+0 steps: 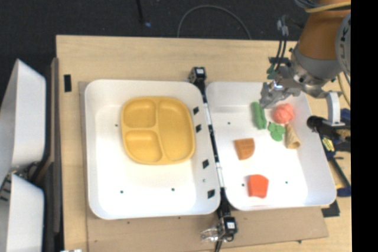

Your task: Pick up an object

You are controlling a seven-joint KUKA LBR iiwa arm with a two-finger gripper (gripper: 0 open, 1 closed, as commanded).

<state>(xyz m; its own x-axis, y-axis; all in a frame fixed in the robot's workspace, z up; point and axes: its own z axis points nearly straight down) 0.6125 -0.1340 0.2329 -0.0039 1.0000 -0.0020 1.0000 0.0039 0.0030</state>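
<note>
Hovering jaws just above pink object [284, 113]

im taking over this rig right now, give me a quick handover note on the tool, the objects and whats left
Tool: low over the right bin's far end, beside the pink piece; nothing visibly held.
Right bin also holds a long green piece, small green piece, tan cone, brown block and red-orange block.
Left bin: yellow divided plate.
Done: nothing lifted.
Left: grasp and lift one object.

Grey arm [322, 38] reaching in from right — orange-banded wrist, gripper [273, 93] lowered
</note>
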